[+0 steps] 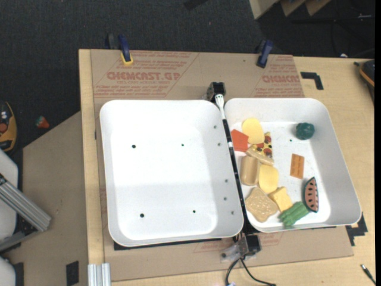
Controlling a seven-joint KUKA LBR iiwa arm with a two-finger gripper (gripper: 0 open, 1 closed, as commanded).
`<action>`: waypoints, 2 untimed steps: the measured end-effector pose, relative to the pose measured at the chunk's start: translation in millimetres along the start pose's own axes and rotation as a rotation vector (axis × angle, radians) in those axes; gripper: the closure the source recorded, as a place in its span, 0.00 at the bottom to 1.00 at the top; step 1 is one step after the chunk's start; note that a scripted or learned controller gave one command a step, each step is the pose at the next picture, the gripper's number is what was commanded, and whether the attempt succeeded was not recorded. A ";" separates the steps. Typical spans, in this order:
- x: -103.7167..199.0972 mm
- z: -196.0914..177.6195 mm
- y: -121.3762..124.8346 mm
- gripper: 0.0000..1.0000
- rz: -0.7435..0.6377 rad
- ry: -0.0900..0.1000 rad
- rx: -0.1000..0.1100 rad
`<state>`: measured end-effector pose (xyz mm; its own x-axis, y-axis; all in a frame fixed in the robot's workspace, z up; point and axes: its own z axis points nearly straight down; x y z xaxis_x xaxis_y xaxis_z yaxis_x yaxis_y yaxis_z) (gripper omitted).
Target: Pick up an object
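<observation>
Gripper first: can't tell how far open it is or whether it's got anything, nothing here to go on

All the stuff to pick from is toy food sitting in the right bin (331, 159), mostly crowded along its left wall. Going from the far end toward the near edge: a yellow round piece (252, 130) with a red-orange piece (239, 140) touching it on the left, then a pizza slice (262, 151) just below, a tan roll (249, 170) upright-ish against the left wall, and a yellow blob (268, 179) right beside it. In the near left corner there's a square cracker (261, 204) touching a yellow cube (282, 198), and a green veggie (293, 214) lying at the near edge.

Off on their own: a teal ball (305, 130) near the far right corner, an orange block (297, 165) around the middle, and a watermelon slice (311, 194) near the near right corner, just beside the green veggie.

The left bin (161, 177) butts up against the right one. Both sit on the brown-topped table (178, 70), with a yellow-and-blue clamp (125, 49) and a blue clamp (264, 52) on its far edge
</observation>
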<state>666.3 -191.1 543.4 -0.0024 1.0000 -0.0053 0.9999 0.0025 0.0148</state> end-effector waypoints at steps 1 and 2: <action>-20.9 75.8 -1.4 1.00 0.005 0.005 0.020; -13.9 2.9 0.2 1.00 0.001 0.000 0.003</action>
<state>666.6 -205.0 540.6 -0.0016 1.0000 -0.0051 0.9999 0.0016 0.0115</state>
